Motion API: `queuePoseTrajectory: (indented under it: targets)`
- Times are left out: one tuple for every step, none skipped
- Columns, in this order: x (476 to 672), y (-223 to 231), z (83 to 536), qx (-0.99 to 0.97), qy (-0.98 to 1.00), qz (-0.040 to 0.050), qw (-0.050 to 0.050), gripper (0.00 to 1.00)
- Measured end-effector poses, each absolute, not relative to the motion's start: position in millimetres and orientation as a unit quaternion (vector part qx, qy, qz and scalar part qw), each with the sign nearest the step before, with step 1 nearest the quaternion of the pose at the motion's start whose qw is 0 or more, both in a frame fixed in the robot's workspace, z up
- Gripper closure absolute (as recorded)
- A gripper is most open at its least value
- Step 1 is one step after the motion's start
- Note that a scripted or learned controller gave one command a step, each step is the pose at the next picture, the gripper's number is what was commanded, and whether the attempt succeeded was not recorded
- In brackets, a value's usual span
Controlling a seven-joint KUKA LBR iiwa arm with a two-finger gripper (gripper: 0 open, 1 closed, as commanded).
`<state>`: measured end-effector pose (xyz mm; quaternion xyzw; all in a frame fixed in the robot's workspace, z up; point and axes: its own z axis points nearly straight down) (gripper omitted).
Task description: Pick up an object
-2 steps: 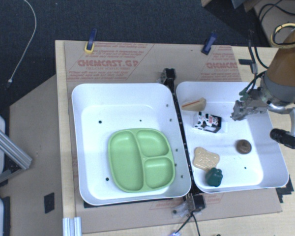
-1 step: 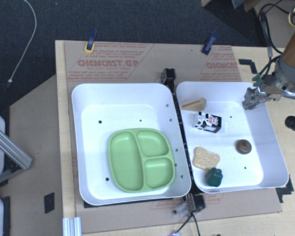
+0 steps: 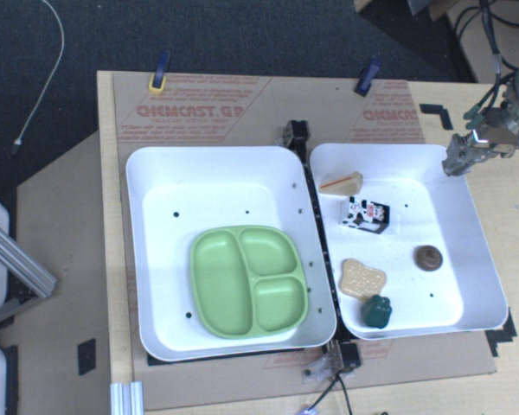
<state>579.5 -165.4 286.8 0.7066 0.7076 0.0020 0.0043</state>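
light: bright, even | shadows: soft, faint | focus: slightly soft

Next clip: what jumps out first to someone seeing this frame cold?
The green divided plate in the left bin draws the eye. The right bin holds small items: a black-and-white toy, a brown disc and a dark green piece. The gripper hovers at that bin's far right corner.

The arm point(image 3: 512, 102) is cut off by the right edge, its gripper point(image 3: 461, 158) too small to read. The print on 1 black-and-white item point(image 3: 366, 213) in the right bin point(image 3: 467, 232) is illegible.
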Motion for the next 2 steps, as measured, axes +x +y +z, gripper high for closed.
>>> queuePoseTrajectory:
  targets:
    - [571.7,-105.5,285.5,0.705,0.709,0.0004,-0.001,1.00]
    - [555.8,-52.8,283.6,0.705,0.709,0.0000,-0.002,1.00]
